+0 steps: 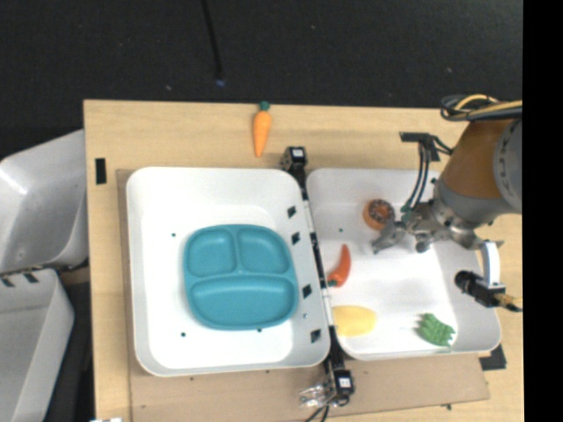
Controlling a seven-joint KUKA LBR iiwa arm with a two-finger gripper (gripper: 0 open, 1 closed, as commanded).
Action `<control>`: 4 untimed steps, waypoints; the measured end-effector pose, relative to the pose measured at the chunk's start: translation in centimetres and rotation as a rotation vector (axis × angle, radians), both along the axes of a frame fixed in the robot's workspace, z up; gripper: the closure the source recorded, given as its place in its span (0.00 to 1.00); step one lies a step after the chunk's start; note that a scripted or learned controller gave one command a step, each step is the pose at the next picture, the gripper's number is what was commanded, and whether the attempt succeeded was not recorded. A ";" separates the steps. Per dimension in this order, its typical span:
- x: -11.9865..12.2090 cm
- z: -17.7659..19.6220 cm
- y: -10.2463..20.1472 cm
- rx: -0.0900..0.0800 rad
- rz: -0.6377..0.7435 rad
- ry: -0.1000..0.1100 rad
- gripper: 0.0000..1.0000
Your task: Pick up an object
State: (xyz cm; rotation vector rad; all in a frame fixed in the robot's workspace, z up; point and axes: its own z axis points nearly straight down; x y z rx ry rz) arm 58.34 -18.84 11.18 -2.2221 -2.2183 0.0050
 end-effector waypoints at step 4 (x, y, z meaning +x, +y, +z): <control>1.2 13.0 -0.3 -0.001 0.006 -0.006 1.00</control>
